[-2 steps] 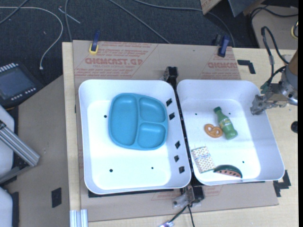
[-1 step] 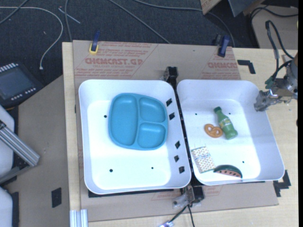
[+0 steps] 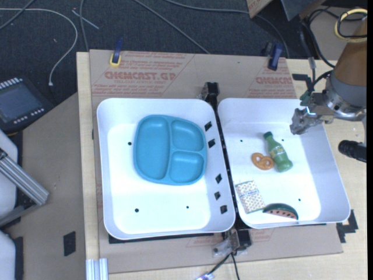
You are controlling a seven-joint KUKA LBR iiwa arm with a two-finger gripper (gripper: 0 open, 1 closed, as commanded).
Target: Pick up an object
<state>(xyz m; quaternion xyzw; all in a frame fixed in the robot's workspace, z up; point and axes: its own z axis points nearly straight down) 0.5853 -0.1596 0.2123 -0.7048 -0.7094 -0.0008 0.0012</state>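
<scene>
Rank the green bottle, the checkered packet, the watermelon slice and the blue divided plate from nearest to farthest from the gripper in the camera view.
From the gripper, at the right bin's upper right:
1. Green bottle, mid right bin.
2. Checkered packet, lower left of the right bin.
3. Watermelon slice, at the right bin's bottom edge; too close to the packet to call.
4. Blue divided plate, left bin.

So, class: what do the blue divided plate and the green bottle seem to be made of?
Blue divided plate: probably moulded plastic, with an even matte colour and soft rounded compartment ridges. Green bottle: likely glossy plastic, judging by a slight sheen; too small to be sure.
</scene>
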